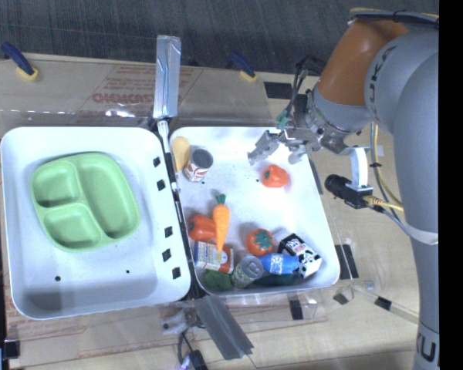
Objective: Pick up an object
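Robot arm poised over the right bin, nothing picked up yet.

The gripper [278, 149] hangs above the far right part of the right bin [239, 141], its two fingers spread apart with nothing between them. Just below it on the bin floor, near the right wall, lies a small tomato [275, 176], the closest object and the likely target, though that is a guess. A carrot [221, 220], a can [198, 164] and a heap of toy food [255, 260] along the near edge lie loose in the same bin. The left bin [31, 284] holds a green tray [83, 200]. The descent, grasp and lift are all left to do.
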